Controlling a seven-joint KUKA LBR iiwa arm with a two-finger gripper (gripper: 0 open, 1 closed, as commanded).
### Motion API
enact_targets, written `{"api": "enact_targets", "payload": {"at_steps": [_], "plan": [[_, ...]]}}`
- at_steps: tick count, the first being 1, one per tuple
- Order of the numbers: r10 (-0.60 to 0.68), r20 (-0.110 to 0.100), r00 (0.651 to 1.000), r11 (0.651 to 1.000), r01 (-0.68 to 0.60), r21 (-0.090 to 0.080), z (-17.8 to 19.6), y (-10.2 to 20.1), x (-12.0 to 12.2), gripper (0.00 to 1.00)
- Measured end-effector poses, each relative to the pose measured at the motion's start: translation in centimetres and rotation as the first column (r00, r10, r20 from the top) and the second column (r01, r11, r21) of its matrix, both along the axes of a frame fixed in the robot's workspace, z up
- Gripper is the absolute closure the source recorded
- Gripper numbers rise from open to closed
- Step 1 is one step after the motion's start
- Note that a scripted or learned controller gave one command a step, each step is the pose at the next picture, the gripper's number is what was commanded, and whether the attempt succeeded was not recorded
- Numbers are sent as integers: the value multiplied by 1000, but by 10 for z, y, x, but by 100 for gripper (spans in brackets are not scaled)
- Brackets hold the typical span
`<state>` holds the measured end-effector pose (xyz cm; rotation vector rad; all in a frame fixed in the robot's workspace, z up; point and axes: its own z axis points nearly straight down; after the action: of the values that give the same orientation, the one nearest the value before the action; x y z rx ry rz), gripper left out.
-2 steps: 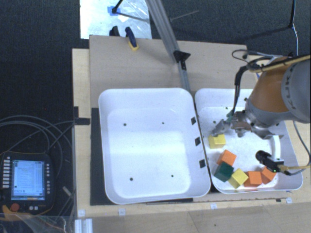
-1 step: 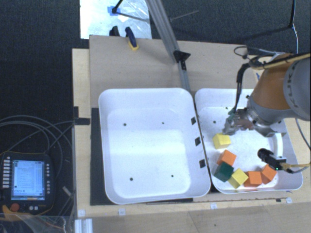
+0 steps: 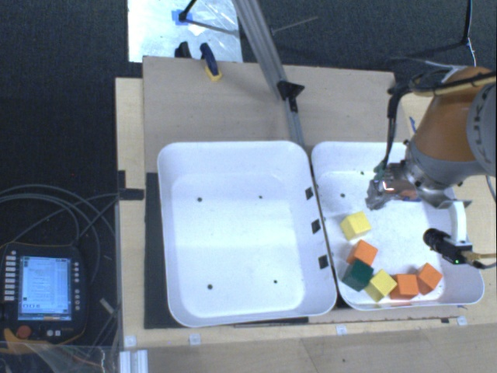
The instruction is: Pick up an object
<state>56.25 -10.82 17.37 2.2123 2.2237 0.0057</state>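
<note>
Two white bins [image 3: 233, 158] sit side by side; the right one holds three orange blocks [image 3: 362, 252], two yellow blocks [image 3: 356, 225] and one green block [image 3: 358, 275].

Light: bright, even, from overhead.
Glare: white bins [image 3: 233, 162] nearly blown out.
Shadows: faint.
Focus: slightly soft throughout.

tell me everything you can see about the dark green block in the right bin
The dark green block is a small cube, matte and solid-looking, maybe wood or foam. It lies tilted, a corner toward the camera, on the floor of the right bin near its left wall, in the front half. An orange block sits against it behind, and a yellow block touches its right side. The hand is apart from it, farther back.
</note>
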Motion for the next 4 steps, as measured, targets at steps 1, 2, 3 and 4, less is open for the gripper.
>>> {"api": "enact_targets", "payload": {"at_steps": [1,2,3,4], "plan": [[0,3,1000,1000,0,-1,65,-3,2,100],[0,-2,1000,1000,0,0,80,-3,3,100],[5,-3,1000,1000,-5,2,70,50,24,100],[7,-1,1000,1000,-7,3,79,105,48,100]]}}
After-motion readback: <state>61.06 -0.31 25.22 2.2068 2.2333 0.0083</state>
